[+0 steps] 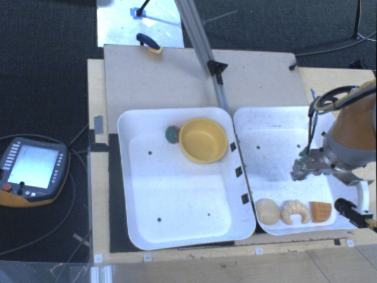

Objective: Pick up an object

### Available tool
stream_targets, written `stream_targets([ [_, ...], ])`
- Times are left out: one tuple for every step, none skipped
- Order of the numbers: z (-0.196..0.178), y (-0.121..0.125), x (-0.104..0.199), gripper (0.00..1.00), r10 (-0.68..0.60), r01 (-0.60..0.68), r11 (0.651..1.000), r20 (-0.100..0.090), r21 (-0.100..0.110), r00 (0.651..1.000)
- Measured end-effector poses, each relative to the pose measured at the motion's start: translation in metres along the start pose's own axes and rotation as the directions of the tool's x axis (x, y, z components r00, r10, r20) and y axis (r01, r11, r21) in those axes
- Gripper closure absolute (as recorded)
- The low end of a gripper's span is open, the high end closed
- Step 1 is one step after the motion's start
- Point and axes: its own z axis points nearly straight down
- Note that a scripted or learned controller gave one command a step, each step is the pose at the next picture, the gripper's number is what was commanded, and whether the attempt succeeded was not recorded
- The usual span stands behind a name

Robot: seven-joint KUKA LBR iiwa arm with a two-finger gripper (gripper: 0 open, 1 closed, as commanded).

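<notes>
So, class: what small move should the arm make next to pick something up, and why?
Probably shift the pincer toward the near wall, above the croissant. It now sits over bare floor of the right bin, with three items lined up there.

Bench (177, 75) bearing two white bins (177, 217)

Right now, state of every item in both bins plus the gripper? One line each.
yellow bowl: upright, open side up, left bin, far side.
teal object: beside the bowl's left rim; contact unclear.
round bun: lying in right bin, near edge.
croissant: lying between bun and orange piece.
orange piece: lying at the row's right end.
gripper: over the right bin, nothing visibly held; finger state unclear.
</notes>
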Motion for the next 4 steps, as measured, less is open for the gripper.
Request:
stream_targets([
  [-0.062,-0.001,0.001,1.0,0.0,0.0,1.0,0.0,-0.001,1.0],
  [-0.107,0.004,0.007,1.0,0.0,0.0,1.0,0.0,0.0,1.0],
  [-0.13,0.005,0.007,1.0,0.001,-0.001,1.0,0.0,0.002,1.0],
  [-0.115,0.001,0.063,1.0,-0.004,0.004,1.0,-0.002,0.004,1.0],
])
